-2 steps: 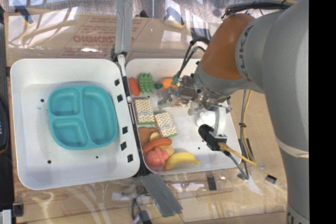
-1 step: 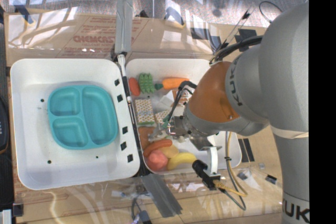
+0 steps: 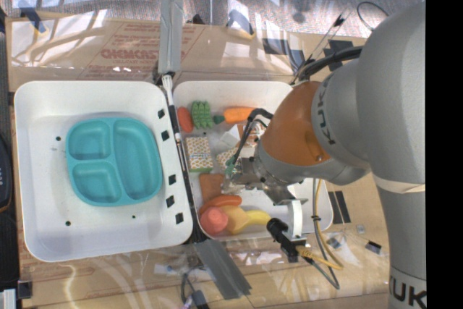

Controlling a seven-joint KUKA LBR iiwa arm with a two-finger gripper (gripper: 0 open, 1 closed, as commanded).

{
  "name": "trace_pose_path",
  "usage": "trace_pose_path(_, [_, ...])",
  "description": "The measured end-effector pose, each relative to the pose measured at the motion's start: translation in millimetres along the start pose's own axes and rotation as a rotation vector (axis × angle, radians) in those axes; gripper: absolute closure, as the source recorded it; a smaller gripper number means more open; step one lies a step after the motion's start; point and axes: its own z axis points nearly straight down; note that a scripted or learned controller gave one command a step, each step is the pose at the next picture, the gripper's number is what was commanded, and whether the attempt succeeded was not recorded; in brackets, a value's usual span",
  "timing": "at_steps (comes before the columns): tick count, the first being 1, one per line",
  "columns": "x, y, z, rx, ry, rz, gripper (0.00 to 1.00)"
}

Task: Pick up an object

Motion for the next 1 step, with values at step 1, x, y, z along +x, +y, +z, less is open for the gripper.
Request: trace_pose_path(1, [0.1, 0.0, 0.0, 0.000, 0.000, 0.000, 0.00])
